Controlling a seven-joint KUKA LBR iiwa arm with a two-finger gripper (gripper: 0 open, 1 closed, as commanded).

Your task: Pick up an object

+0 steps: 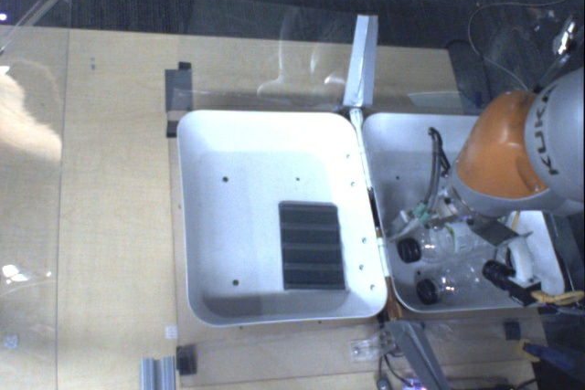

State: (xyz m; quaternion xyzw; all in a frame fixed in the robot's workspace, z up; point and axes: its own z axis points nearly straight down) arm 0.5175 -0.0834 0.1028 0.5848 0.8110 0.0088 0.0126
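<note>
Small objects [430, 265], dark and clear, lie jumbled in right bin [398, 151]. Gripper [445, 228] low among them; finger state: cannot tell. Nothing visibly lifted, pick not yet done. Left bin [228, 142] holds ribbed black block [311, 245].

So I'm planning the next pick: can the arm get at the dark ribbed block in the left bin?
Probably yes: the ribbed block lies alone and flat on the left bin floor, nothing over it. The arm is over the right bin.
</note>
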